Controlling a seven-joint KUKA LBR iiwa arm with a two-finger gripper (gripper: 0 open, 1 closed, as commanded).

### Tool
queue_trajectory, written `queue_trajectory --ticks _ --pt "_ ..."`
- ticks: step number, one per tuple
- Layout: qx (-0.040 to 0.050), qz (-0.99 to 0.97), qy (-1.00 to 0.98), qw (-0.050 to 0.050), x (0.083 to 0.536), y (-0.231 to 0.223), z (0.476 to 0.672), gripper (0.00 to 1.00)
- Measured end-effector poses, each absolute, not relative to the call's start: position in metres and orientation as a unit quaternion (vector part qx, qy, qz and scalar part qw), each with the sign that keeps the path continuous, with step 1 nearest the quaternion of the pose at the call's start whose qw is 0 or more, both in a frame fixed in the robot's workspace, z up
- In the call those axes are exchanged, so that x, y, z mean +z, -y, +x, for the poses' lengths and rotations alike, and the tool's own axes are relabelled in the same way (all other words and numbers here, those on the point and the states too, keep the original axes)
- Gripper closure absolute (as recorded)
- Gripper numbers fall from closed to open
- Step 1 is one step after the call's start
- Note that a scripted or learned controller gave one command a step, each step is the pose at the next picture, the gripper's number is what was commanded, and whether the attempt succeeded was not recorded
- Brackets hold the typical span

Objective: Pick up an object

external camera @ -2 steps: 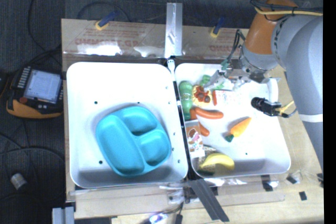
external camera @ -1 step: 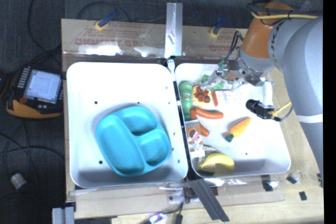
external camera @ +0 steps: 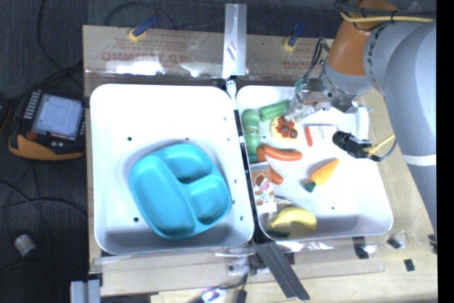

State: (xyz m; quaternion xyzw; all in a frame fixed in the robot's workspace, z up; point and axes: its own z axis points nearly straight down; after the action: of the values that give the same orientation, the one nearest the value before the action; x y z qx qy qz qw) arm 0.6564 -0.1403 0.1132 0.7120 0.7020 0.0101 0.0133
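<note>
My gripper [external camera: 301, 104] hangs over the far part of the right bin [external camera: 369, 213], just above and right of a yellow piece with red bits [external camera: 284, 128]. Green toy vegetables [external camera: 272, 111] [external camera: 251, 124] lie to its left along the bin's far-left corner. An orange-red sausage [external camera: 281, 153] lies in the bin's middle, and a carrot [external camera: 323, 172] to the sausage's right. A banana [external camera: 291, 218] rests by the near wall. A white card with red marks [external camera: 320, 133] lies below the wrist. Nothing shows between the gripper's tips.
The left bin [external camera: 113, 110] holds a blue divided plate [external camera: 181, 188]. A small printed packet [external camera: 262, 184] lies by the divider in the right bin. A handheld screen device [external camera: 51, 121] sits off the bench at the left.
</note>
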Motion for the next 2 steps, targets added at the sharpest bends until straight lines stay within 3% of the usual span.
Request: queue_trajectory --ticks 1,2 --pt "-0.0005 0.739 -0.674 -0.001 0.1408 0.1299 0.6506 1.0" --pt "-0.0007 0.739 -0.674 -0.001 0.1407 0.13 0.6505 0.0"
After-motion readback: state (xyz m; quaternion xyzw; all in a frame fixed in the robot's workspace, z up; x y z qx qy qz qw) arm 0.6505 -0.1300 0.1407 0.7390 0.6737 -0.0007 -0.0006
